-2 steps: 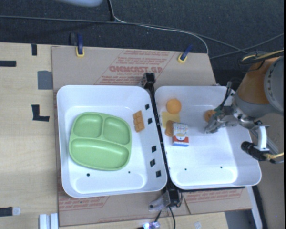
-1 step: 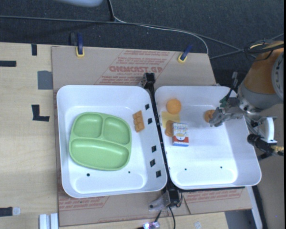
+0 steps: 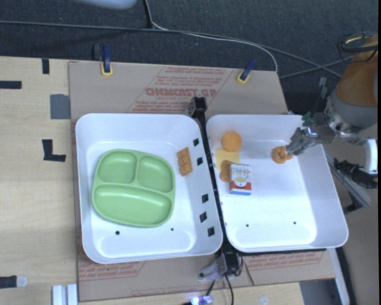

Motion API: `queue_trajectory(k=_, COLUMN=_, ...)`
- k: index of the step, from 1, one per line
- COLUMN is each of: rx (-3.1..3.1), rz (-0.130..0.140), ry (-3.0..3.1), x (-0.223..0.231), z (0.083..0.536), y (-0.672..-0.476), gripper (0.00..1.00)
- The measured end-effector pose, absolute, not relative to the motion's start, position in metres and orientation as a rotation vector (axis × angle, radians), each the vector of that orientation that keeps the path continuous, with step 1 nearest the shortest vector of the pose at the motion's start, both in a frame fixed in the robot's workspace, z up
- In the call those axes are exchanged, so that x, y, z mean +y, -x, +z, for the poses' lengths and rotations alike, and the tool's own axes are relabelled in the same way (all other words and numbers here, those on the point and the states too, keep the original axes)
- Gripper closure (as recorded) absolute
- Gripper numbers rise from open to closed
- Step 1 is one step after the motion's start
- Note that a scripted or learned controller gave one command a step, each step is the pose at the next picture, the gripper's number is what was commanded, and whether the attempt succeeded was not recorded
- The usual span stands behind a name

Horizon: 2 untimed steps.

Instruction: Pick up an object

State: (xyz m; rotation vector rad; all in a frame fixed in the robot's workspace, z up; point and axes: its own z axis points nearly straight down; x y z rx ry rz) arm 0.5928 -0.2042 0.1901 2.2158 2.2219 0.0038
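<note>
gripper [image 3: 294, 145] lowered at the right bin's [image 3: 317, 227] far right edge, touching or just beside a small orange-brown piece [image 3: 280, 155], apparently placed for a grasp; finger state: cannot tell; orange ball [image 3: 231, 140] and small carton [image 3: 240, 178] left aside near the divider.

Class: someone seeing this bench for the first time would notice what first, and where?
The green divided plate fills the left bin. In the right bin, an orange ball and a small printed carton cluster near the divider, while the end effector sits beside a small orange object.
</note>
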Motion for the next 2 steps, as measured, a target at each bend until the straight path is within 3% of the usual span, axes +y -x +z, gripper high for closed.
queue_trajectory(k=1, rx=2.221, rz=0.003, ry=-2.217, x=-0.207, z=0.233, y=-0.594, gripper=1.00)
queue_trajectory(k=2, rx=2.229, rz=-0.001, ry=-2.217, x=-0.156, z=0.228, y=-0.588, gripper=1.00)
